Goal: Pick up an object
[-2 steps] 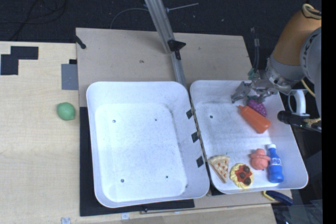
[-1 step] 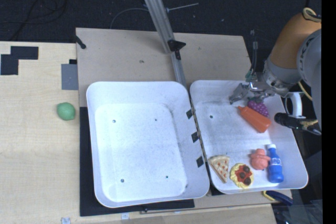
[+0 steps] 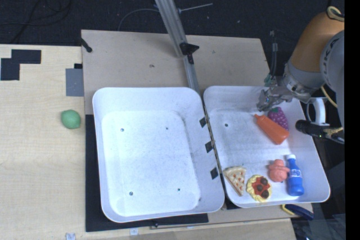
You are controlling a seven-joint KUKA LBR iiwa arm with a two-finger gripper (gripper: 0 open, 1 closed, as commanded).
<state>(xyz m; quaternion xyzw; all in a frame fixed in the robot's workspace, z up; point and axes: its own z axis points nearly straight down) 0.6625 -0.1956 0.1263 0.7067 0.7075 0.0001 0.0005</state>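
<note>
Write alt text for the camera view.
A grey-and-orange robot arm lowers its gripper over an orange carrot and purple grapes in the right bin, which also holds a pizza slice and blue bottle.

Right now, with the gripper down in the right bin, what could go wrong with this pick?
1. The gripper sits where the carrot and the grapes touch, so it may catch both or nudge one away.
2. It is close to the right bin's far wall, so a collision with the rim seems possible.
</note>
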